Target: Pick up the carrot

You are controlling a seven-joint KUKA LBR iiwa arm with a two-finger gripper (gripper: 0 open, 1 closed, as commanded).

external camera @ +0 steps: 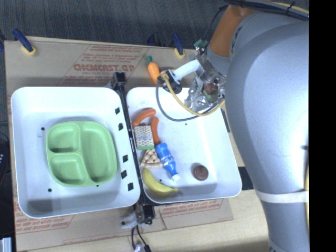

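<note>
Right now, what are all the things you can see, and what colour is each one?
carrot: 1, orange with green top, on the bench just beyond the right bin's far edge
plate: 1, green, three sections, in the left bin
hot dogs: 2, orange-red, right bin, left side
cracker: 1, speckled, beside them
waffle piece: 1, tan
bottle: 1, blue
banana: 1, yellow, near edge
round thing: 1, brown
bins: 2, white
clamps: blue, far bench edge
gripper: 1, metal, over the right bin's far end

Carrot (pixel 153 71) orange, green top. Divided plate (pixel 81 152) pale green. Both bins (pixel 31 106) white. Bottle (pixel 166 160) blue. Banana (pixel 157 184) yellow. Arm (pixel 273 104) grey, orange band.
</note>
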